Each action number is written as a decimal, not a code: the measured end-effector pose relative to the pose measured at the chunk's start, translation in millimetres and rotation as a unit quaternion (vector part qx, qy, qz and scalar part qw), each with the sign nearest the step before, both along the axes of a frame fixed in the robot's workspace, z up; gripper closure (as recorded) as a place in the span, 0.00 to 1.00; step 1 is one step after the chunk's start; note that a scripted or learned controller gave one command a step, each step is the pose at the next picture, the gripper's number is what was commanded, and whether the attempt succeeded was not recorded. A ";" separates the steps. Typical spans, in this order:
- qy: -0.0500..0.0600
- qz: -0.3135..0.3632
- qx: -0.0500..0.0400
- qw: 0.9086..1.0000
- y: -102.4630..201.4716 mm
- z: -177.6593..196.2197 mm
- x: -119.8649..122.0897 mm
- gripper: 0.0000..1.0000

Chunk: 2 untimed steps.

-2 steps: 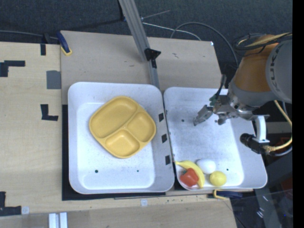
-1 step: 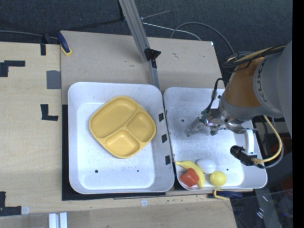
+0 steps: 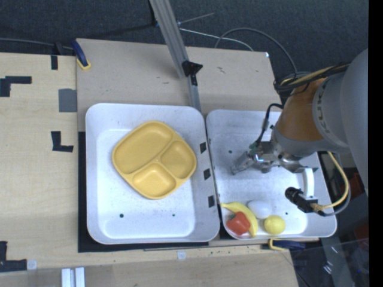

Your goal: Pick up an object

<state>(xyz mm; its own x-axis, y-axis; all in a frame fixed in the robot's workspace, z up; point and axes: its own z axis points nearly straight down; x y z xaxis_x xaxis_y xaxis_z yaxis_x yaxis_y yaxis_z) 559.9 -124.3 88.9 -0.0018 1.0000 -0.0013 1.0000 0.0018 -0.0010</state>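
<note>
Over the right bin (image 3: 239,124), the gripper (image 3: 239,165) is seen hovering above bare white floor, its fingers (image 3: 242,163) pointing toward the left bin (image 3: 96,160) and drawn close together with only a narrow gap; nothing is held between them. The grey arm (image 3: 335,109) with its orange band (image 3: 299,115) is reached in from the right bin's far side.

Down at the right bin's near edge, 4 small objects are clustered, well apart from the gripper. A yellow banana (image 3: 242,208) is curved along the corner beside the divider, a red object (image 3: 239,222) is tucked against it, a white rounded object (image 3: 261,208) is lying just beside both, and a yellow ball (image 3: 274,224) is set next to that, toward the arm's side. None of them is being touched.

Across the divider from the right bin, a yellow 3-compartment plate (image 3: 154,159) is resting flat in the left bin. Both bins are carried on the desk (image 3: 36,160), and a grey metal pole (image 3: 170,31) is slanted away from the right bin's far corner.
</note>
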 end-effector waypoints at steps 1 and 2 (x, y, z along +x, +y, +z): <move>0.000 0.000 0.001 1.000 0.7 10.3 -0.1 1.00; -0.002 -0.001 0.000 1.000 -8.7 65.5 -3.3 1.00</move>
<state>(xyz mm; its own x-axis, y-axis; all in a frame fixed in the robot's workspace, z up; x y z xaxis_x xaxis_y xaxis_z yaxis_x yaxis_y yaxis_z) 556.6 -133.0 154.3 0.0000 1.0000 -0.0012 1.0000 0.0000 0.0036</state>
